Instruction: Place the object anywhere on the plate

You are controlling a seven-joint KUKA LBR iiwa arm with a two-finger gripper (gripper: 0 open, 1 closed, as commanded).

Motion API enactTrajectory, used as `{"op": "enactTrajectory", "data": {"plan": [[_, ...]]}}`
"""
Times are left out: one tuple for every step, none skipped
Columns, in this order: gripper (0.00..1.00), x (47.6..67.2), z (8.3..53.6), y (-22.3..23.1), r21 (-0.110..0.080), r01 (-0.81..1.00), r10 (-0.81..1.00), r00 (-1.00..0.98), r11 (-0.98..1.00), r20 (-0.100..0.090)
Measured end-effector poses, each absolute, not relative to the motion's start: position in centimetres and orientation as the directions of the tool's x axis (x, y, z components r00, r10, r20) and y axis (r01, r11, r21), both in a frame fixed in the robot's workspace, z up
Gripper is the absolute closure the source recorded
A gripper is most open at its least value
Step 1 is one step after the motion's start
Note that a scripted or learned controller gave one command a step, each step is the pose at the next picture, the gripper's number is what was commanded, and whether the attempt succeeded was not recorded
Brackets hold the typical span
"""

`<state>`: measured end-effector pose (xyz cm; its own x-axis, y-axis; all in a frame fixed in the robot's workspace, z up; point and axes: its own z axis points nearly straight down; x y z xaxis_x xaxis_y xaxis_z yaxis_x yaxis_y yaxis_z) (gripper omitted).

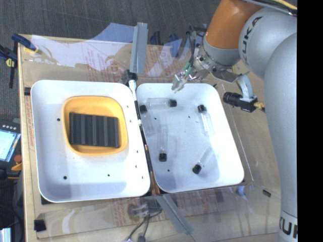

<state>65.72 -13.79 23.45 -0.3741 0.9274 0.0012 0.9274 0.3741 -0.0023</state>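
Note:
A yellow plate point(96, 105) with a dark ribbed insert point(95, 129) lies in the left white bin point(45, 160). Several clear tubes with black caps lie in the right white bin point(229, 160): one near the back point(159, 104), one at the right point(205, 121), one in the middle point(162, 141) and one at the front right point(202, 161). My gripper point(178, 82) hangs over the back rim of the right bin, just above and right of the back tube. I see nothing held in it.
A grey upright bar point(138, 47) stands behind the gap between the bins. Papers cover the bench at the back. A black fitting point(239, 101) sticks out beside the right bin's back right corner. The arm's bulk fills the right side.

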Motion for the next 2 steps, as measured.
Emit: {"op": "enactTrajectory", "data": {"plan": [[1.0,65.7,26.0,-11.8,0.001,0.81,0.81,-0.586,0.586,-0.002],[1.0,64.5,22.9,-10.6,-0.001,0.652,0.652,-0.758,0.758,0.001]]}}
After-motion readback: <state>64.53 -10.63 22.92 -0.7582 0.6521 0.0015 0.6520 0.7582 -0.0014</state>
